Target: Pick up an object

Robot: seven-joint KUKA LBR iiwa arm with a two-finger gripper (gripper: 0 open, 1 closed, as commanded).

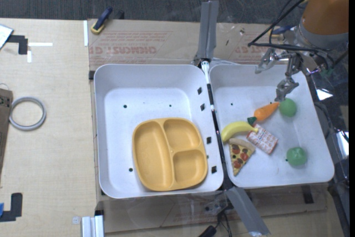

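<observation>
Dark carpet lies behind my pale wooden table (pixel 50 175), where two white bins sit side by side on brown cardboard. My claw (pixel 287 87) hangs over the right bin (pixel 244 77); whether it is clenched or released I cannot tell, and nothing shows between its tips. Just below it lies a green ball (pixel 288 107), round and matte, touching the thick end of an orange carrot (pixel 265 111) with a green top. A second green ball (pixel 297 156) rests nearer the bin's front right corner, well apart from the first. That makes two balls and one carrot. Left of them lie one yellow banana (pixel 237 130), one red-and-white packet (pixel 263 139) touching it, and one pizza slice (pixel 241 156) just below. The left bin (pixel 111 91) bears one yellow divided plate (pixel 169 154) with three compartments. Out on the table lies one roll of tape (pixel 25 113), and one blue-and-yellow tool (pixel 102 20) sits at the cardboard's far edge.
</observation>
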